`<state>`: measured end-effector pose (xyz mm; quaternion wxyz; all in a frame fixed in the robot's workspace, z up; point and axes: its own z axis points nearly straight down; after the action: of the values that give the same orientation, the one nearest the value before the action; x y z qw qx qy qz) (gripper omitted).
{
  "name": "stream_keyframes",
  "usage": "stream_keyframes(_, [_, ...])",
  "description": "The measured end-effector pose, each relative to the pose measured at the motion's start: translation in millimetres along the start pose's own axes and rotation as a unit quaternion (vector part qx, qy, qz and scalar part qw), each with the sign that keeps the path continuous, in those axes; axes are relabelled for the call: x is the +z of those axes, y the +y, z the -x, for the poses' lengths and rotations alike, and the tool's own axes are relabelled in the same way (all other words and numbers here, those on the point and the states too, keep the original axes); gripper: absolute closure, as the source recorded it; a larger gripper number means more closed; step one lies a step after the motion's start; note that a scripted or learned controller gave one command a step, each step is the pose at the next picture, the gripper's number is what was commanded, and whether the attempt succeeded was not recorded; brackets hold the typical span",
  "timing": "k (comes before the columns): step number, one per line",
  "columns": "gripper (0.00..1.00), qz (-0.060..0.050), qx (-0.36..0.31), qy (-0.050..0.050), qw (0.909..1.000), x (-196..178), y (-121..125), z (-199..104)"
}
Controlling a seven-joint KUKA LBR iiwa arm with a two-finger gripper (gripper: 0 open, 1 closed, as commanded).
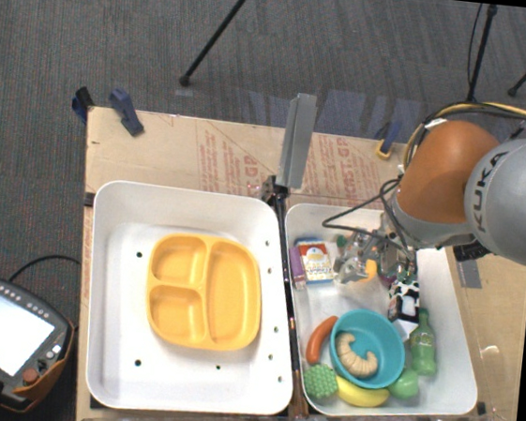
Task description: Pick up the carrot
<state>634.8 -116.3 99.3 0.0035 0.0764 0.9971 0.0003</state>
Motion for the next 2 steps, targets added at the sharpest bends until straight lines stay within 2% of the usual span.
stream_keyframes(1, [1.00,-0.001,0.063,-0.005,0.9980,-117.1,-65.8,18.4])
stream_keyframes(2, [1.00,0.000,0.041,0.003,0.9991,12.8,-53.6,3.6])
